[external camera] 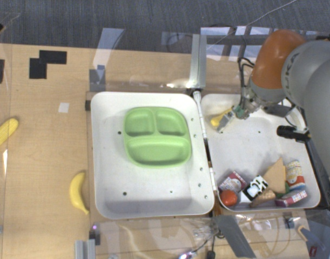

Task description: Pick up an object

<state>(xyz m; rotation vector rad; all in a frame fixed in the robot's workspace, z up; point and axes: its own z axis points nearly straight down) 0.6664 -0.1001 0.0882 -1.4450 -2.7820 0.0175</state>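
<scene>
- At the far left corner of the right bin, the gripper reached down beside a small yellow object, which lay near the bin's left wall.
- Its fingers were too small and blurred to judge; whether they were apart, together or clamped on the yellow object I cannot tell.
- Above the gripper, the arm came in from the right, its orange band over the bin's far edge.
- Along the right bin's near edge lay a cluster of small things, among them a red round item, a black-and-white block and a tan wedge.
- Within the left bin sat a green divided plate.
- On the bench to the left lay a banana just beside the left bin, and a corn cob well apart from it.
</scene>
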